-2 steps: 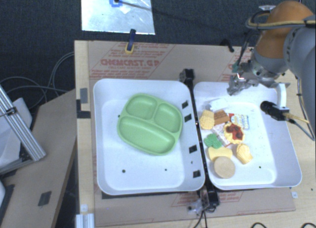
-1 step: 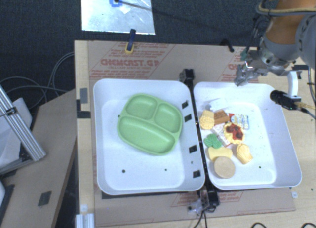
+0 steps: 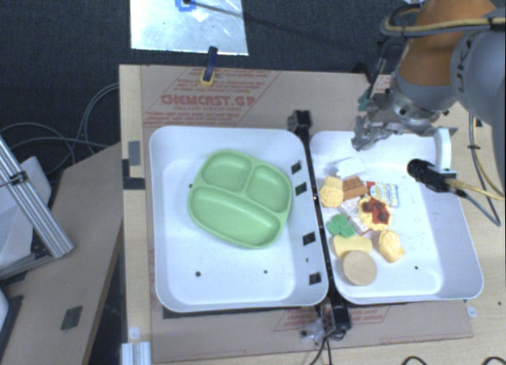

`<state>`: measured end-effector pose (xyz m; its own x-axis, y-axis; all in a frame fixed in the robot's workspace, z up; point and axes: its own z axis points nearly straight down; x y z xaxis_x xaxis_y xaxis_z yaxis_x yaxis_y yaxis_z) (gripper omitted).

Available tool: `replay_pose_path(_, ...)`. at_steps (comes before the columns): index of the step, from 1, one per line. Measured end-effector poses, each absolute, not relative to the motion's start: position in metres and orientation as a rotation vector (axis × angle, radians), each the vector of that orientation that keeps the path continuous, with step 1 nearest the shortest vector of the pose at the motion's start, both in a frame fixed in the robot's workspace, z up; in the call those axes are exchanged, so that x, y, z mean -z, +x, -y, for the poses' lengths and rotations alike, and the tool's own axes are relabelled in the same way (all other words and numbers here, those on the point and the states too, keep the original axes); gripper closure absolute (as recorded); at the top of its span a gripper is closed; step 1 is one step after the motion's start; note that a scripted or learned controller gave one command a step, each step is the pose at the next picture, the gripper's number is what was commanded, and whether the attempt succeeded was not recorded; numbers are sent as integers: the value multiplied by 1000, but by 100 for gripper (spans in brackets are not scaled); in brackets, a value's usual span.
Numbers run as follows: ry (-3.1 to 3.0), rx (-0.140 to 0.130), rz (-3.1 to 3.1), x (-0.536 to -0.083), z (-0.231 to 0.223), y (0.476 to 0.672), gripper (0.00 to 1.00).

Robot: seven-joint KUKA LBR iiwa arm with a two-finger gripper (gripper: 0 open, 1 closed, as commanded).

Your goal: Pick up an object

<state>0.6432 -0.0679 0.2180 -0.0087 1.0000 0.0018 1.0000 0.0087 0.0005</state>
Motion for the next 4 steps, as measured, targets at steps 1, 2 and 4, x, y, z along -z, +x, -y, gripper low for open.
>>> replay_pose_path(1,-2211,1,2230,-225,36,615,100)
replay_pose_path(2,-2211,0,2229,-235,2,582,100)
replay_pose_path(4,-2217,-1,2225,-214,4,584,100)
